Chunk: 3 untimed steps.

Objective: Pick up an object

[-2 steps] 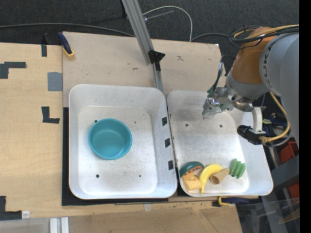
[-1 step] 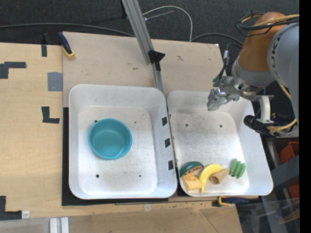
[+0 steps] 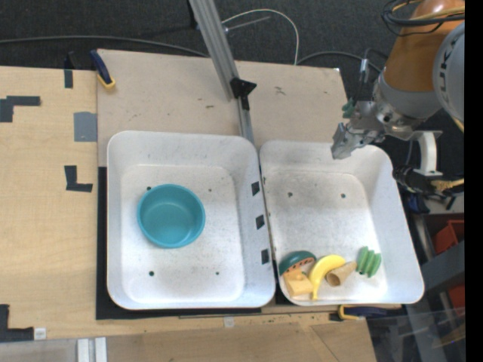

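My gripper (image 3: 341, 148) hangs over the far right corner of the right bin (image 3: 324, 202), with nothing seen between its fingers. Several small objects lie along that bin's near edge: a yellow banana (image 3: 324, 268), a green ridged piece (image 3: 368, 262), a tan cone-shaped piece (image 3: 340, 274), a yellow block (image 3: 299, 285) and a round green and brown piece (image 3: 296, 262). All of them sit far from the gripper, toward the front of the bin. A teal bowl (image 3: 171, 216) rests in the left bin (image 3: 181, 277).
A grey metal pole (image 3: 219, 40) slants across the back of the bench and ends at the divider between the bins. Cables run along the bench's far edge. A blue and yellow clamp (image 3: 102, 70) grips the bench at the back left.
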Motion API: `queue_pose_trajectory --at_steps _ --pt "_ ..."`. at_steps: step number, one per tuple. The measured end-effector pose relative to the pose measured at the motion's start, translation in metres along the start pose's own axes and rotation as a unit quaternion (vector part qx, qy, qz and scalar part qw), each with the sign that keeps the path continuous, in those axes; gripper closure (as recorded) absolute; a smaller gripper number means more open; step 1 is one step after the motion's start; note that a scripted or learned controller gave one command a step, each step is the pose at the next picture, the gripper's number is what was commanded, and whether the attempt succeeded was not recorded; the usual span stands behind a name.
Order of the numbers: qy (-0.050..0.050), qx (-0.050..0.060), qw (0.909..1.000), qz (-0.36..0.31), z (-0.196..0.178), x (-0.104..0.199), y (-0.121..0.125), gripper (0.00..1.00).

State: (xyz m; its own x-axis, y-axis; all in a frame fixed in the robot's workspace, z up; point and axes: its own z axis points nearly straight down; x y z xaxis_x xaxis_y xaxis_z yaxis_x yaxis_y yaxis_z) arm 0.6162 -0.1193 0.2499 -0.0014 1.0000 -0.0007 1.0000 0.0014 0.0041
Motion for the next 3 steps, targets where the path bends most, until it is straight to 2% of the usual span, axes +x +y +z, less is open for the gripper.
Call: queue_pose_trajectory --at_steps 1,3 --pt "0.001 0.002 1.0 -0.003 -0.006 0.057 0.006 1.0" --pt "0.001 0.003 1.0 -0.003 0.019 0.173 0.026 1.0"
